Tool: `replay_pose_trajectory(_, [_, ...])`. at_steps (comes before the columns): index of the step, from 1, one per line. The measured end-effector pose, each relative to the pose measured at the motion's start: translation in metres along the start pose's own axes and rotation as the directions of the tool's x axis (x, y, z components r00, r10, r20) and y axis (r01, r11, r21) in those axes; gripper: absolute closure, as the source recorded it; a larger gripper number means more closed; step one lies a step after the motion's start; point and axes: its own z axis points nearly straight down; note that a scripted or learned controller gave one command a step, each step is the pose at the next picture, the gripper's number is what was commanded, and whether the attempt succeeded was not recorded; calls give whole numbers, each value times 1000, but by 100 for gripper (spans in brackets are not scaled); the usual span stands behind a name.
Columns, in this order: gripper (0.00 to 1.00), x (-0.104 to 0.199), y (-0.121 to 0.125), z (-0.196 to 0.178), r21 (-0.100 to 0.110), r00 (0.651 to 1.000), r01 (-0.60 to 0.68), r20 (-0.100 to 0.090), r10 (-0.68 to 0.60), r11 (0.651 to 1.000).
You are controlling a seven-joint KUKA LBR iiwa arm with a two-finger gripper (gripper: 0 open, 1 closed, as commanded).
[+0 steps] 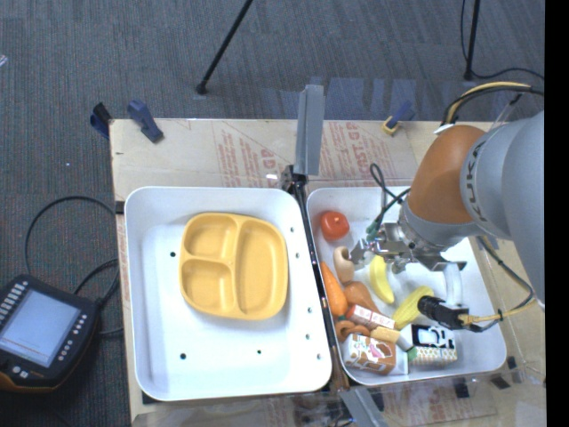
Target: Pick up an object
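My gripper (381,249) hangs over the right bin (480,283), near its middle, at the end of the grey arm with the orange band (444,181). Right under it lies a yellow banana (381,280), its upper end hidden by the gripper. A red tomato (334,225) sits to the left of the gripper. Below that are a beige mushroom-like piece (344,261) and an orange carrot (332,290) along the bin's left wall. A second yellow banana (412,307) lies lower right of the first.
Small food boxes (371,352) and cartons (433,337) crowd the right bin's front edge, with a pretzel (347,330) beside them. The left bin (151,238) holds a yellow divided plate (235,265). A grey post (309,132) stands behind the divider between the bins.
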Motion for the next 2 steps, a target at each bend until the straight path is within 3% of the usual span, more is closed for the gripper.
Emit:
replay_pose_trajectory(1, [100, -1, 1, -11, -1, 1000, -6, -3, 6, 1000])
replay_pose_trajectory(2, [100, 63, 43, -117, -12, 997, 73, 1, -73, 997])
